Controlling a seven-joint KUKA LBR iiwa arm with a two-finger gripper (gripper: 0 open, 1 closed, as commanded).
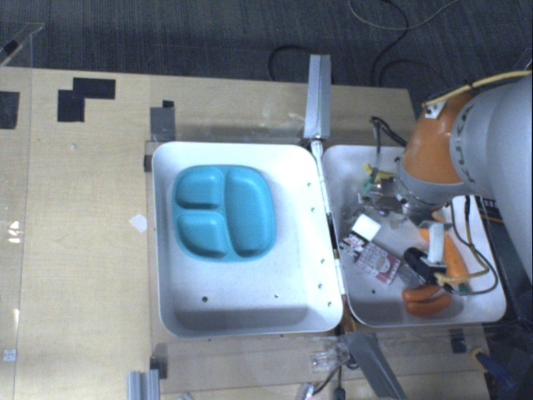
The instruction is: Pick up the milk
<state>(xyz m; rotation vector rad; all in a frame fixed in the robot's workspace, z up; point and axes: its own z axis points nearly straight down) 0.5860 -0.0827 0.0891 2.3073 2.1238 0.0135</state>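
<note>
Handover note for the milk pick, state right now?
Gripper: low in the right bin, at its upper left; finger state unreadable.
Milk: small white carton lying in the right bin just below the gripper, not seen between its fingers.
Also there: a carrot, a hot dog, a printed packet. Blue divided plate sits in the left bin.
Done: approach.
Left: grasp and lift the milk.

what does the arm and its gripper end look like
The arm is bulky, rounded and light grey, with an orange band above the wrist. A yellow cable runs over it. The gripper is a small dark metal assembly with thin wires.
</note>
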